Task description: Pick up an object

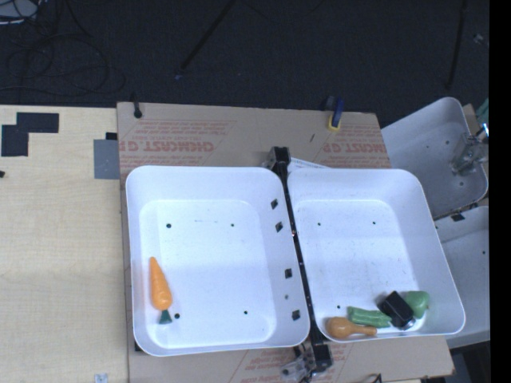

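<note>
— Four loose things across two bins, and any one would do. Which sits handiest for the arm?

— Judge by side. The arm enters from the right of the frame, and at the right edge I see just grey plates and a bit of metal hardware (469, 152), upper right. I cannot make out a gripper there, so how far it is open, or whether it has hold of anything, I cannot tell.

— And the cluster?

— Lower right corner of the right bin (427, 206): a black block (397, 309) lying across a green vegetable (416, 301), a second green piece (368, 317) touching it on the left, and an orange-tan pear-shaped piece (348, 328) just below that, stem pointing right. All crowded against the bin's lower wall.

— Crowded is awkward, I would guess.

— Likely. The carrot (160, 284) lies alone at the lower left of the left bin (200, 183), long axis running nearly top to bottom of the frame, green tip downward, close beside the left wall.

— So farther, but free-standing.

— Yes. My judgement: fingers should close across its width, left to right in the frame.
</note>
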`<state>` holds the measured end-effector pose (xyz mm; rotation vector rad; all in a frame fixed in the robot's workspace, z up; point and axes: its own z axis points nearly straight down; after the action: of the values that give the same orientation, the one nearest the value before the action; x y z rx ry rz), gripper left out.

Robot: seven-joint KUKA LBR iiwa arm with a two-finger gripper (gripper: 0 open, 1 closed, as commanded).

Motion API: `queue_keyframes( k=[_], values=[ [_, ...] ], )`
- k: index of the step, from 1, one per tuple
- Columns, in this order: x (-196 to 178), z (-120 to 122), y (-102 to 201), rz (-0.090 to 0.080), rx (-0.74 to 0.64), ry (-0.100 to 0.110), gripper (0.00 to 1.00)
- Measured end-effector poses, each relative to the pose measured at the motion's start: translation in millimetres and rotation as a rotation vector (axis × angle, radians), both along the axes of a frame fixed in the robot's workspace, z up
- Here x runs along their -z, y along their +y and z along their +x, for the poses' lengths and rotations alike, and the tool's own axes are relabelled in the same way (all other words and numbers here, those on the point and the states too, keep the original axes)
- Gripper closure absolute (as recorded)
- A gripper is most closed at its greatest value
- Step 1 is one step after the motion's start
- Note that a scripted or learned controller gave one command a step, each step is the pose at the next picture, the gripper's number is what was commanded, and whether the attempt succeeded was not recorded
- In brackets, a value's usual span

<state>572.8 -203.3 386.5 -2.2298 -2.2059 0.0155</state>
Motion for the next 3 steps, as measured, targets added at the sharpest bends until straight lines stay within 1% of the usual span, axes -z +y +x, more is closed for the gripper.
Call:
queue_keyframes(
  k=[1, 2, 3],
  values=[
    [136.9, 40.6, -8.7, 0.006, -0.011, 0.001, 1.00],
    [162.0, 61.0, -8.2, 0.004, -0.015, -0.007, 1.00],
    [149.8, 71.8, -9.7, 0.003, -0.014, -0.012, 1.00]
  ],
)
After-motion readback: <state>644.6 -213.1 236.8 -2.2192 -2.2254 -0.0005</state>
